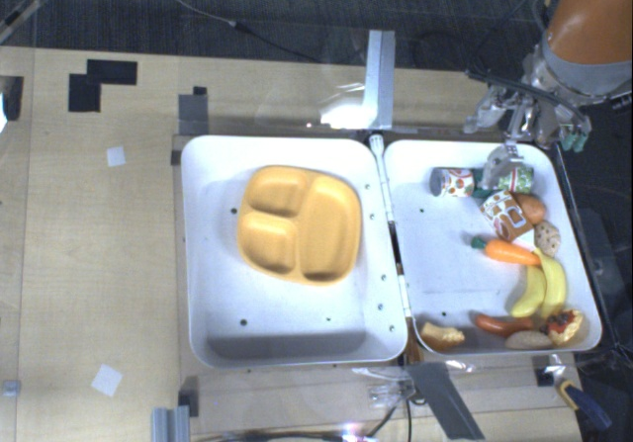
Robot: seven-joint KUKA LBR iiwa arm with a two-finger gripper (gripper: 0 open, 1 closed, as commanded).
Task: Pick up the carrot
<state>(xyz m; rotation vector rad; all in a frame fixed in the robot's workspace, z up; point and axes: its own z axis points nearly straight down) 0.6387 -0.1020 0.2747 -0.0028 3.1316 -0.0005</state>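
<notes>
Presently listed, largest first. Worktop [99, 262]: pale wood, bearing two white bins. Left bin [213, 331]: holds a yellow sectioned tray [300, 222]. Right bin [435, 272]: food items crowded along its 3 o'clock wall. Arm [593, 5]: at the bin's 1 o'clock corner. Claw [506, 161]: low over a small can [454, 182]; width cannot be told. Banana [539, 290]: at 4 o'clock. Carrot [509, 252]: at 3 o'clock, touching the banana (a carton [506, 213] just above). Risk, as judged: crowding could yield a neighbour instead, or a nudge aside.
</notes>
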